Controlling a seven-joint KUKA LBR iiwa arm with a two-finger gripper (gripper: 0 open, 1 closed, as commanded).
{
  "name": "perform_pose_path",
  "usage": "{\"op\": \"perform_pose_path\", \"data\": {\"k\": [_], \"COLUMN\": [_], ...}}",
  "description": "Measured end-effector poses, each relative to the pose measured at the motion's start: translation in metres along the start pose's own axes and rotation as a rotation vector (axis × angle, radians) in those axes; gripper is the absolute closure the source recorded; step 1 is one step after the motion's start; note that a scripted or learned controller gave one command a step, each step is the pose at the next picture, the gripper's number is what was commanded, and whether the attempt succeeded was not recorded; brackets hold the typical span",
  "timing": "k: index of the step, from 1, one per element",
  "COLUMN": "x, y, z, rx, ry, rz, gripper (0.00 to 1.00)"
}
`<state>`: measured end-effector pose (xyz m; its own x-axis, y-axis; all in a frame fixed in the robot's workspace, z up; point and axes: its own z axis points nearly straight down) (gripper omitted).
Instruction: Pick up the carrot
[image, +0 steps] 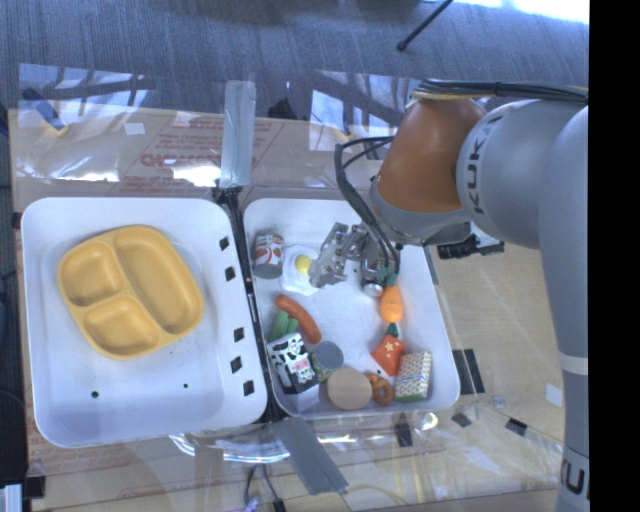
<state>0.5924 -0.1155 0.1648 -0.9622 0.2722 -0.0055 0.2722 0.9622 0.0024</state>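
The carrot (392, 304) lies in the right bin (430, 300), close to that bin's right wall and about halfway along it. It is orange, with its green top pointing toward the near end of the bin. The gripper (350, 262) hangs just to the upper left of the carrot, its metal body tilted and its tip close above the bin floor. Nothing sits between its fingers; how far the jaws stand apart cannot be told at this angle.

Directly below the carrot stands a small red-orange item with a green top (389, 353), and beside that a block with coloured specks (414, 375) against the right wall. To the carrot's left lie a red sausage (299, 318), a yellow piece (302, 265) and a small can (267, 254). Toward the near end sit a cow-patterned carton (291, 362), a grey disc (326, 355), a beige egg-shaped object (348, 389) and a pretzel (380, 388).

Well to the carrot's left, the left bin (60, 400) holds 1 yellow 3-compartment plate (130, 290).
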Motion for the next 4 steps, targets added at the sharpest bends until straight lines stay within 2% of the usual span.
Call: {"op": "perform_pose_path", "data": {"k": [1, 2, 3, 4], "x": [0.022, 0.023, -0.026, 0.02], "y": [-0.065, -0.064, -0.086, -0.101], "z": [-0.027, -0.026, 0.048, 0.071], "rx": [0.003, 0.001, 0.0, -0.003], "ry": [0.005, 0.006, 0.011, 0.006], "rz": [-0.341, -0.344, -0.479, -0.763], "gripper": [1.0, 0.0, 0.0, 0.0]}}
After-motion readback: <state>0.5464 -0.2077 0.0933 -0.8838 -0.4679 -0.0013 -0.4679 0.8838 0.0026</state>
